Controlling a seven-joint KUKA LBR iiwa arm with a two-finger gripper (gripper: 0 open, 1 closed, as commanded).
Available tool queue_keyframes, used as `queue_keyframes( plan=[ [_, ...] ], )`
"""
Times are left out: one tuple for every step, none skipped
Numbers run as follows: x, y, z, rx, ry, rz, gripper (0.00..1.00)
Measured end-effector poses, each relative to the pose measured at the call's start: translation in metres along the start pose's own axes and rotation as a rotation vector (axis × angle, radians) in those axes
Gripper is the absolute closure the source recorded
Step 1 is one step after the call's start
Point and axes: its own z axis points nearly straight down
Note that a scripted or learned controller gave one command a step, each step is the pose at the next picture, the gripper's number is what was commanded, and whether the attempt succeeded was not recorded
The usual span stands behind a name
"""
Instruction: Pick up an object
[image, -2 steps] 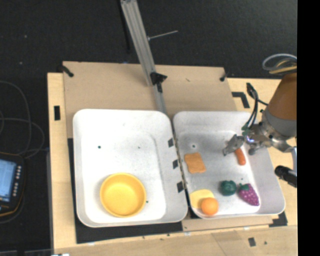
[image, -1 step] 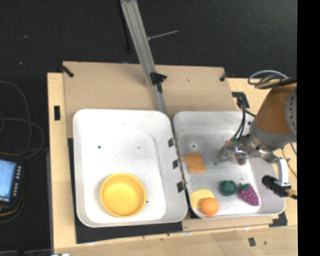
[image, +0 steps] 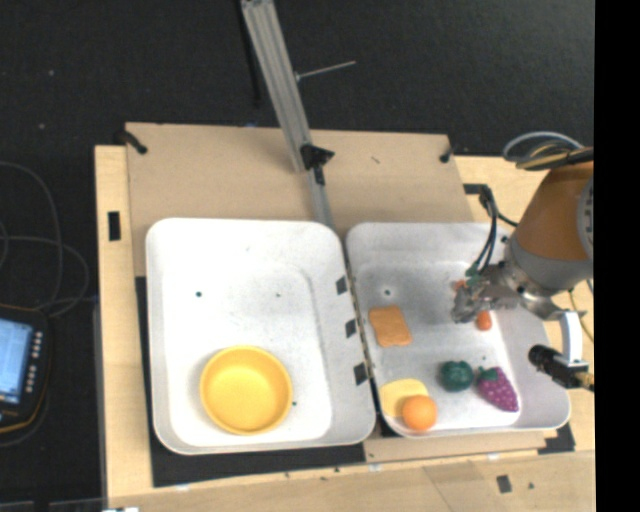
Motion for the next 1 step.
queue_keyframes(
  plan=[
    [-0.0013, 0.002, -0.065, -0.006, -0.003, -0.008, 1.0]
  ],
)
